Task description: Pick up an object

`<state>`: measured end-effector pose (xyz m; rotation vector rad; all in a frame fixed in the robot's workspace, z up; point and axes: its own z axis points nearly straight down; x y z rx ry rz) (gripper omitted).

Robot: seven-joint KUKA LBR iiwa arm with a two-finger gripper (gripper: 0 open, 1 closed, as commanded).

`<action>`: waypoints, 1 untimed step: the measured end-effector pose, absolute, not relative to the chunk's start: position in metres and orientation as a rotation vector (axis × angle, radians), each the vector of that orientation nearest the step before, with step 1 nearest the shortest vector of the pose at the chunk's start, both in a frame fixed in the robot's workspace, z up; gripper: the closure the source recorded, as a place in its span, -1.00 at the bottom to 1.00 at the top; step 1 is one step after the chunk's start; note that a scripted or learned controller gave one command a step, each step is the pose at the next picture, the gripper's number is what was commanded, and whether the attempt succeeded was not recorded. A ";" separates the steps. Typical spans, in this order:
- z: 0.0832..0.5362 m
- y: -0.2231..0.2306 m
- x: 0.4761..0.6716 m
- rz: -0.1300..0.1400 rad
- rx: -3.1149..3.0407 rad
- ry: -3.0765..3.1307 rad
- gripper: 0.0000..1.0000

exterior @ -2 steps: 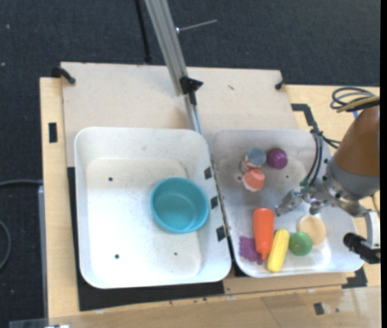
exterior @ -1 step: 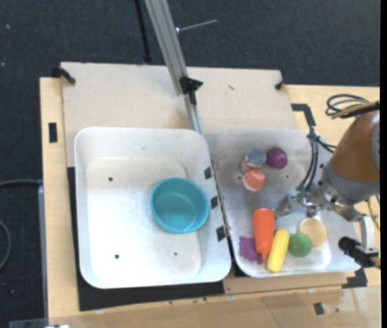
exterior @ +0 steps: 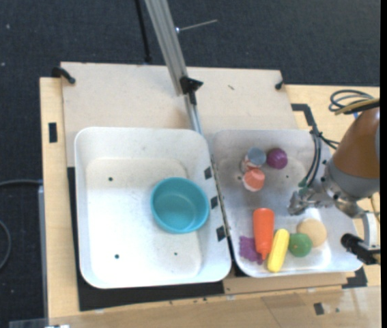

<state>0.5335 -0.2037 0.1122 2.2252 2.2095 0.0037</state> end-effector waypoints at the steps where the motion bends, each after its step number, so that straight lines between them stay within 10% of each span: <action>1: 0.175 -0.198 0.536 0.007 2.212 2.221 1.00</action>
